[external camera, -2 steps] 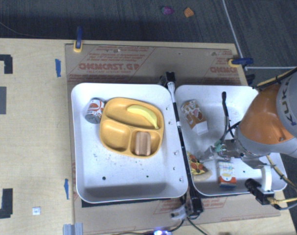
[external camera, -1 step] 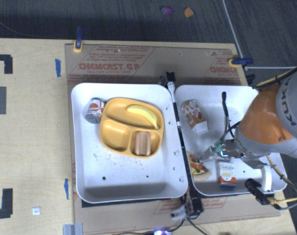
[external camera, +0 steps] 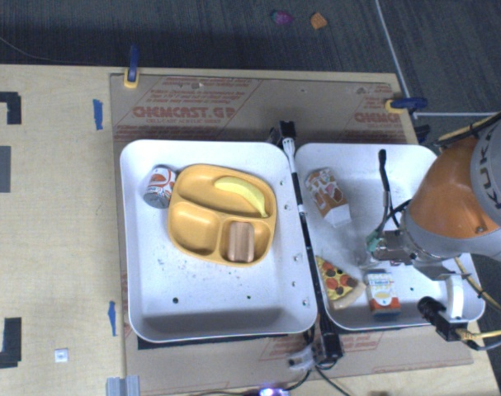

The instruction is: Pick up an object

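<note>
My gripper [external camera: 385, 256] hangs low over the right bin [external camera: 356, 157], under the orange wrist band [external camera: 452, 195]. Just below it in the view lies a small white and orange carton [external camera: 382, 292], close to the gripper; whether they touch I cannot tell. A toy pizza slice [external camera: 337, 280] lies to the left of the carton near the bin's front left corner. A red and white snack packet [external camera: 327, 193] lies at the bin's back left.
The left bin [external camera: 143, 254] holds a yellow divided plate [external camera: 191, 225] with a banana [external camera: 242, 192] and a brown sausage piece [external camera: 239, 242] on it, and a can [external camera: 158, 186] lies beside the plate. Clamps [external camera: 133, 66] hold the cardboard underlay.
</note>
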